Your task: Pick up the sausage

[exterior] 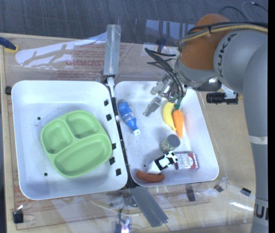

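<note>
Two shallow white bins sit side by side on the bench: the left bin holds a green divided plate, the right bin the loose items, with the sausage flat against the wall at 6 o'clock, touching no neighbour, just below a black-and-white toy and a red packet. Toward 12 o'clock the gripper hangs with jaws parted and nothing between them, beside a banana and carrot, well apart from the sausage; a blue bottle and a small can lie between, so the approach likely needs care near the wall.
</note>
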`<state>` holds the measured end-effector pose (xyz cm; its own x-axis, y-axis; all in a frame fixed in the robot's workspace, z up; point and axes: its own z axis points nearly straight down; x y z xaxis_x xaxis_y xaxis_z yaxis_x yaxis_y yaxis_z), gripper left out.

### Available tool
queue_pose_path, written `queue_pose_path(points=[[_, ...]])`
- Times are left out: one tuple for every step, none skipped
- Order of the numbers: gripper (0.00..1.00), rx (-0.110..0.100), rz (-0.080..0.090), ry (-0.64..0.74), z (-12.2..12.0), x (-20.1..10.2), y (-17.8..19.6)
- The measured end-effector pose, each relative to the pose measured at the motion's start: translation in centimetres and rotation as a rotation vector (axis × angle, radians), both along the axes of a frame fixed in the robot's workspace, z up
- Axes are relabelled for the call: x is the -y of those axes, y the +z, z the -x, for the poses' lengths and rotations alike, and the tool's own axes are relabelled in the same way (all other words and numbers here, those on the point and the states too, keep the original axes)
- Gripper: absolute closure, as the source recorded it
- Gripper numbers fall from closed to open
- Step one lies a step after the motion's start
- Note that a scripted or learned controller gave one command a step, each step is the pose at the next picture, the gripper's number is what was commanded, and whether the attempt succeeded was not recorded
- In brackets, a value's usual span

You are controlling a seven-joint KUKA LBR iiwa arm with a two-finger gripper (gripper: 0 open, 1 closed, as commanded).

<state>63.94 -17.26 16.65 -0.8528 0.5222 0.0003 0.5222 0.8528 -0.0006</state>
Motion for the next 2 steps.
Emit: queue_pose_path(points=[[0.0,0.005,0.002,0.099,-0.71,3.25,0.14],[0.0,0.006,0.003,0.286,-1.07,3.51,0.7]])
